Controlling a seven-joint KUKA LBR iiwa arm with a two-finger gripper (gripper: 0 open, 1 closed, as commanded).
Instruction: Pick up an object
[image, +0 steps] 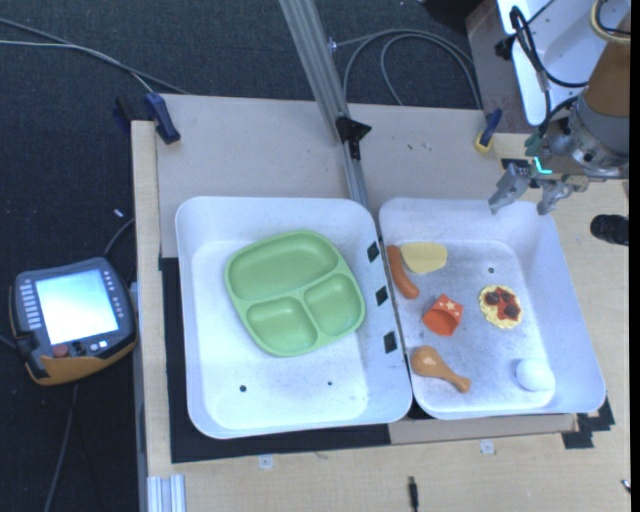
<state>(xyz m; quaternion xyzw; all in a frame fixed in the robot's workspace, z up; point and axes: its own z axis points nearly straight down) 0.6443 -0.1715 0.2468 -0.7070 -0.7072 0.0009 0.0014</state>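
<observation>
Bench (250, 150), pale, bearing two shallow white bins side by side. Left bin (200, 400): one green divided plate (293, 292) (three compartments). Right bin (570, 330): sausage (402, 272) at 10 o'clock beside the dividing rim; yellow piece (424, 257) just beside it toward 12 o'clock; red cube (443, 314) near centre; small pizza (501, 306) at 3 o'clock; drumstick (438, 367) at 7 o'clock; white egg (534, 375) at 5 o'clock. Gripper (527, 196): above the right bin's 1 o'clock corner, fingers spread apart, nothing between them, well apart from every item. Handheld screen unit (70, 318): on dark floor, 9 o'clock of bench.
</observation>
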